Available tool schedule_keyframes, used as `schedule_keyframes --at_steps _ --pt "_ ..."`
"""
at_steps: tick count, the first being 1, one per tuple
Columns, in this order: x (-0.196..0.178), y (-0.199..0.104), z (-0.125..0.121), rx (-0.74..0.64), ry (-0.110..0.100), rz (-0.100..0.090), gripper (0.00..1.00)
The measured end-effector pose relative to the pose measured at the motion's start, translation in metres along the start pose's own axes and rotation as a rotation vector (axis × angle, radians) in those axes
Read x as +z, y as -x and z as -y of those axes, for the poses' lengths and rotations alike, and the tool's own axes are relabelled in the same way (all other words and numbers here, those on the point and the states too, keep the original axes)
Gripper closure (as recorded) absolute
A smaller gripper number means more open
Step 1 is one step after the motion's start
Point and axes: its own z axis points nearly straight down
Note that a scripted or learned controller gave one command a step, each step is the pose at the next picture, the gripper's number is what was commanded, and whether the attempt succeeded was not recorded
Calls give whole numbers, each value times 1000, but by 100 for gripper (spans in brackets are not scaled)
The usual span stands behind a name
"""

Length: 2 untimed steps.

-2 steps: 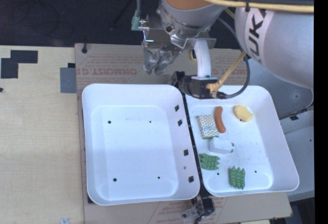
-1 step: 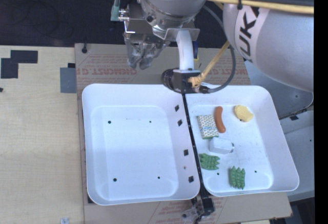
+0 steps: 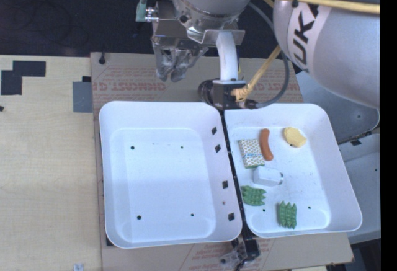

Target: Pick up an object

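Green toy [image 3: 286, 214] lowest in right bin [image 3: 338, 139]; sausage [image 3: 266, 144] above it. My jaws [image 3: 173, 68] upper centre, over surface [image 3: 130, 80] beyond bins; spread unclear.

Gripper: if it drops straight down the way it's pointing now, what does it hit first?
Probably the brown board behind the left bin, not the bins. The gripper hangs past that bin's far rim, though height is hard to judge from this slanted view.

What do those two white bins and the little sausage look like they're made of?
The two bins, left and right, look like thin moulded plastic: smooth, glossy, rounded corners. The sausage seems a plastic or rubber toy: even orange-red, slight sheen. Which one, I can't tell.
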Motion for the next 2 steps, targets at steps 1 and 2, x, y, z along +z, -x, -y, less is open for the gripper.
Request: schedule_keyframes --at_steps 1,2 --pt "49 10 24 9 -3 1 100" --pt "60 62 29 10 0 0 100"
